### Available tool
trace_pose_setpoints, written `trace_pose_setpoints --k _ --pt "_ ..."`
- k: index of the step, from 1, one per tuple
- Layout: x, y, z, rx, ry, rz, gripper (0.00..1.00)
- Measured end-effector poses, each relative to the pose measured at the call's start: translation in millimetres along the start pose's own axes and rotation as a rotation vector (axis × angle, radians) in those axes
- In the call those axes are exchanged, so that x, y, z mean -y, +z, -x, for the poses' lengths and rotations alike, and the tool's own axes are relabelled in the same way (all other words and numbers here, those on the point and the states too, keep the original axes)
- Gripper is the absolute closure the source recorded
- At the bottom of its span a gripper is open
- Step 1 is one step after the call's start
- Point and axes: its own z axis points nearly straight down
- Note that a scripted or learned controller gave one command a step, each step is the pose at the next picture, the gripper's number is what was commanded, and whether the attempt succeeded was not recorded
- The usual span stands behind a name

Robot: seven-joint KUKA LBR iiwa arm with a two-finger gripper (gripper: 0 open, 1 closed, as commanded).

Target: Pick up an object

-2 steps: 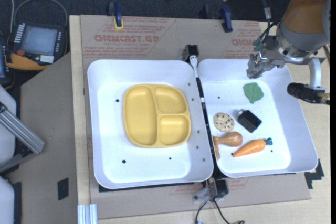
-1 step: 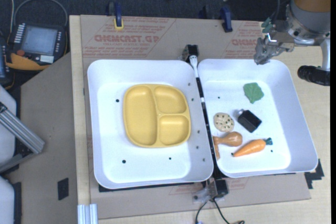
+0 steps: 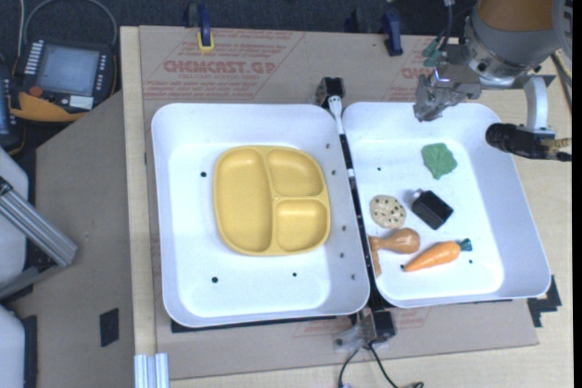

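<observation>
My gripper (image 3: 435,107) hangs over the right bin's (image 3: 509,286) far edge, grip state unclear; carrot (image 3: 433,256) at near edge; left bin (image 3: 182,286) holds yellow tray (image 3: 271,198)

Right bin: room at the top, clutter low

The hand (image 3: 435,107) hangs at 12 o'clock of the right bin (image 3: 518,195), over bare floor. Leaf (image 3: 440,160) sits centre; cookie (image 3: 387,212), black block (image 3: 431,208), gourd (image 3: 394,243) and carrot (image 3: 435,255) crowd 6 to 8 o'clock. The yellow tray (image 3: 271,199) fills the left bin's (image 3: 177,195) middle.
</observation>
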Motion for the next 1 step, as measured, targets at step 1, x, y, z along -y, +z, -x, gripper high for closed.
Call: trace_pose_setpoints --k 1 --pt "5.6 18.8 -48.0 -0.001 -0.001 -0.002 1.00"
